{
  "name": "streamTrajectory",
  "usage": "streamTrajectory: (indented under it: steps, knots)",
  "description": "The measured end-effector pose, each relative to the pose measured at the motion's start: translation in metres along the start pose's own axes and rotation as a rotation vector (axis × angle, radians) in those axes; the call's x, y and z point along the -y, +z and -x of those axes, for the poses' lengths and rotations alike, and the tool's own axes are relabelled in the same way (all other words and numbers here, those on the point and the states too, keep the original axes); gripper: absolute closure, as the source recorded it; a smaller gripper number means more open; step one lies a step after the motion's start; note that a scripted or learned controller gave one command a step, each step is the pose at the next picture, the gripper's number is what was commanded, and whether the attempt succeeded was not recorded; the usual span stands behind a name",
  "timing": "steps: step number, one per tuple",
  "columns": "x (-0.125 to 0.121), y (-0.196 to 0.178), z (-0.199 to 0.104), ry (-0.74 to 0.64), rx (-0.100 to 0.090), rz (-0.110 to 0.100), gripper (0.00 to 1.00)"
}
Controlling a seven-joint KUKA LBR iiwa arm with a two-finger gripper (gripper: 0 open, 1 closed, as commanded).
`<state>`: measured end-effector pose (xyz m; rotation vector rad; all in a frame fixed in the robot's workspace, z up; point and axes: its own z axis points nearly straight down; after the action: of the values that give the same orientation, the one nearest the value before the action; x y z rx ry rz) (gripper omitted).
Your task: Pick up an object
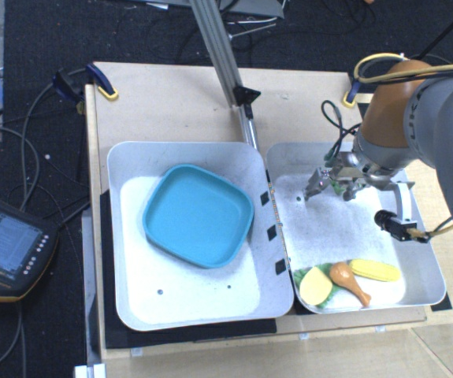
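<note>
Hand (332, 186) w/ fingers apart, holding nothing, over right bin (423, 211); toy food (350, 278) well apart at near edge, so closing here prob grabs air

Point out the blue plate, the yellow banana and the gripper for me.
blue plate (198, 215), camera view, middle of its flat inner face.
yellow banana (376, 270), camera view, middle of its length.
gripper (333, 186), camera view, midway between its fingertips.

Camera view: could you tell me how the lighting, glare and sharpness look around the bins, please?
In the camera view the lighting is even and soft; the blue plate shows a mild sheen without blown glare; the right bin floor looks speckled; the gripper is small and slightly blurred, and the floor beyond the bench is dark.
</note>
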<state>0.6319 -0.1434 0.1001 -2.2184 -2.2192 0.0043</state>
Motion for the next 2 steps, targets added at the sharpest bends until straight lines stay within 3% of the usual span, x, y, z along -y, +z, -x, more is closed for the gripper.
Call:
streamTrajectory:
  steps: [1, 2]
  knots:
    - [-0.001, -0.013, 0.0, 0.0, 0.001, 0.005, 1.0]
    - [-0.004, -0.074, 0.006, 0.0, 0.002, 0.01, 1.0]
